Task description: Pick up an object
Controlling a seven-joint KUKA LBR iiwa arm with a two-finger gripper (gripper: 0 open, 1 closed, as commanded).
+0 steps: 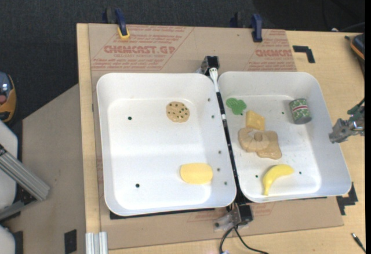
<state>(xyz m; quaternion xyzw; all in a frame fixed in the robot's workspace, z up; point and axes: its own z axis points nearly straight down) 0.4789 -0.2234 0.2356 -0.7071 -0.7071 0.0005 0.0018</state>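
Nearest the lower edge: one yellow banana in the right bin, one yellow lemon-like piece in the left bin. At the right edge of the frame, gripper just outside the right bin's rim, touching nothing visible, holding nothing; opening too small and blurred to tell. Counted further: one cookie upper middle of left bin; one green piece, one yellow wedge, one tan lump, one small can in right bin.
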